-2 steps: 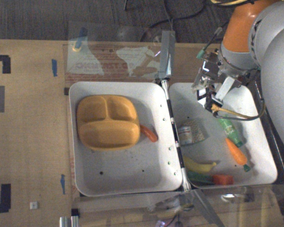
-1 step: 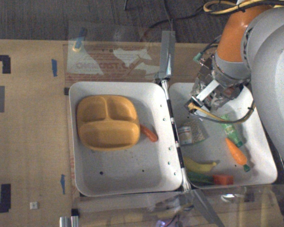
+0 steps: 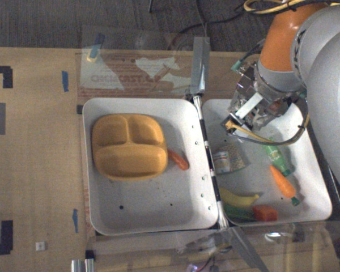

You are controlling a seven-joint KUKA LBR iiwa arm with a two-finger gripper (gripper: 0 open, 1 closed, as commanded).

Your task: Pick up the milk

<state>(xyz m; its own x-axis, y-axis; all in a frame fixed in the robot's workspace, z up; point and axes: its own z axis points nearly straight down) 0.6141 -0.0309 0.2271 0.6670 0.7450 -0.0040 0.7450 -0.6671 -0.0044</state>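
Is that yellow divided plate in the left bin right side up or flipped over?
Flipped over. The yellow plate shows three bulging humps where its compartments would be hollows.

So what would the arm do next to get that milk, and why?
Probably shift a little toward the left bin and come down. The gripper sits above the back of the right bin, while the small carton that looks like the milk lies nearer the divider, below it in the view, not between its fingers.
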